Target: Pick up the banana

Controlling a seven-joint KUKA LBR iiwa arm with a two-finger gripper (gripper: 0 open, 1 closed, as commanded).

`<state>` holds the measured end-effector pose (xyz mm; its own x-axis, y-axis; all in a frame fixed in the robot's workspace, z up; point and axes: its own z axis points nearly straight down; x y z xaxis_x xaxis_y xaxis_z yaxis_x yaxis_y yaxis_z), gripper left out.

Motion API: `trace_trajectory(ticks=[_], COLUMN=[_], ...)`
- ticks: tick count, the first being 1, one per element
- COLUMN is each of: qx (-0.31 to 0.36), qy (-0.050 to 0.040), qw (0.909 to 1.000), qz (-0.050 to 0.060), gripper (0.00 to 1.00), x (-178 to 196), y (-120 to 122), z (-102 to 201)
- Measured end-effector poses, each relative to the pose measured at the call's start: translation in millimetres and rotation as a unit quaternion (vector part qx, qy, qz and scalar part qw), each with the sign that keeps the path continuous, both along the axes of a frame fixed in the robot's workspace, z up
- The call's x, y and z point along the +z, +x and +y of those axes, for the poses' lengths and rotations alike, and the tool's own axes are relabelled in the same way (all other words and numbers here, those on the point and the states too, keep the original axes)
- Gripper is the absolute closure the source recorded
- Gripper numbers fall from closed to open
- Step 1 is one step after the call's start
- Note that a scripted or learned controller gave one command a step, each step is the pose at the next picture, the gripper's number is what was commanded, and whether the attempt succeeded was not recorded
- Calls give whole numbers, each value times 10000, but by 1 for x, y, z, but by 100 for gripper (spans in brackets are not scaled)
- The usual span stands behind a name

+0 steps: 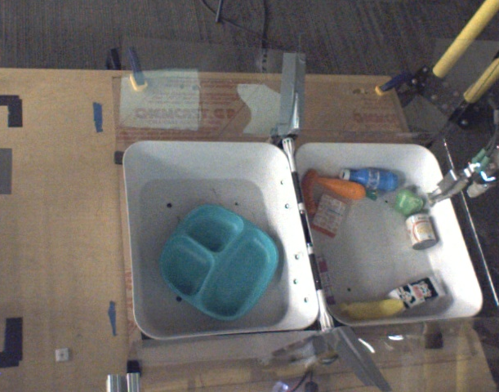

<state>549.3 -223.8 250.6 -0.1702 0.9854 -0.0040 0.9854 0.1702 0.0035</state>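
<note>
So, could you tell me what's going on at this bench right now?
The robot is meant to pick up the banana, which lies untouched at the near edge of the right bin, next to a small black and white carton. The gripper is at the bin's far right side, near a green item and a small can, well away from the banana. The left bin holds a teal divided plate.
</note>
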Motion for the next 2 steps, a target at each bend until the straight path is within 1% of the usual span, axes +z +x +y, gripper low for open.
trace_trajectory(ticks=[1,2], qx=[510,2185], qy=[16,6], qw=[9987,9758], qz=[19,8], gripper=[0,0], x=[-77,-159], y=[-69,-69], z=[40,72])
